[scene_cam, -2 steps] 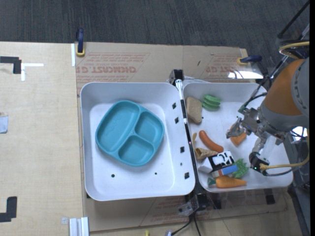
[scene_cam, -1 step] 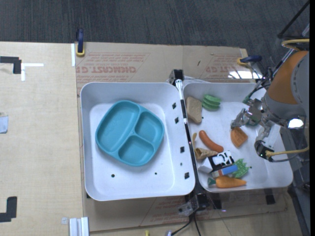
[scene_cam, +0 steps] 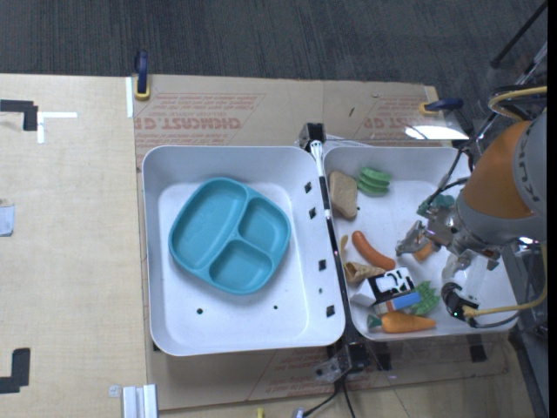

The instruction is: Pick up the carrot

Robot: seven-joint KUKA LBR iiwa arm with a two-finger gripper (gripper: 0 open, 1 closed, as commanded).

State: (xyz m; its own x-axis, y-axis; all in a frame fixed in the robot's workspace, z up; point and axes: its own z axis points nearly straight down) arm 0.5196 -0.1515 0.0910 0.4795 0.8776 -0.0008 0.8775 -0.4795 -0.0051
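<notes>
The carrot is orange and lies flat near the front edge of the right bin, with green leaves just behind it. My gripper hangs over the middle of that bin, below the arm's orange band. It is well behind the carrot and apart from it. A small orange piece shows right at the gripper's tip; whether it is held cannot be made out.
The right bin also holds a red-orange sausage, a bread slice, a green ridged item, a black-and-white box and a blue piece beside the carrot. A teal divided plate lies in the left bin.
</notes>
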